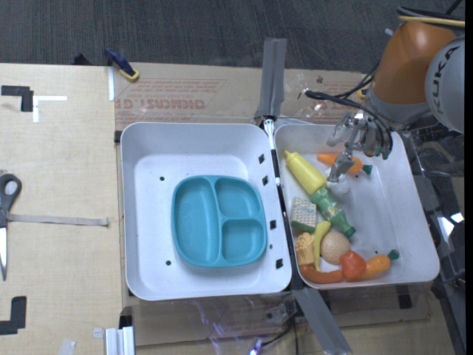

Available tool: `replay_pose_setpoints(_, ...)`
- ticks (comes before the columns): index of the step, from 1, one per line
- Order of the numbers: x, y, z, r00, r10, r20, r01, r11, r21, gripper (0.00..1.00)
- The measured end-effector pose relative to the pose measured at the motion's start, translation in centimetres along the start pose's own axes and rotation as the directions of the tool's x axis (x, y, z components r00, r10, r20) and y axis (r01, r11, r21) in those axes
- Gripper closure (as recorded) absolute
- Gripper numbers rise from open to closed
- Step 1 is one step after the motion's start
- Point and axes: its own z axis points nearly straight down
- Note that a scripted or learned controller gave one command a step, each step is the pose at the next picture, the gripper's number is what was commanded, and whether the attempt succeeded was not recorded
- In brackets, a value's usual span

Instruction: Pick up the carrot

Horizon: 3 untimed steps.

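Gripper (341,170) is low in the right bin (395,205), at its far end, and covers the middle of an orange carrot (327,157). The carrot shows on both sides of the metal, so contact can't be judged; cannot tell if the gripper is clenched or released. A second carrot (378,263) with a green tip lies at the near right corner of the same bin, well apart from the gripper.

The other toys are crowded along the bin's left and near sides and overlap: yellow bottle (304,171), green bottle (332,213), a small checkered piece (303,213) too blurred to name, beige ball (335,245), red tomato (353,265).

Arm (414,61) enters from the upper right, orange band up top, cut off by the frame edge, wrist angled down and left into the bin.

Left bin (134,198) holds a teal divided plate (219,220). Both bins sit on a light wooden worktop (59,168) with cardboard (185,95) behind. Scissors (6,198) are cut off at the left edge. Dark carpet (185,13) lies beyond.
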Motion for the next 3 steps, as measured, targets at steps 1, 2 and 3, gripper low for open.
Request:
replay_pose_setpoints(1,0.3,-0.8,4.0,0.999,0.052,0.0,-0.052,0.999,0.0,0.0)
replay_pose_setpoints(2,1.6,2.0,4.0,0.97,0.243,0.0,-0.243,0.97,0.0,0.0)
replay_pose_setpoints(3,1.8,2.7,2.6,0.893,0.45,0.005,-0.45,0.893,0.005,0.0)
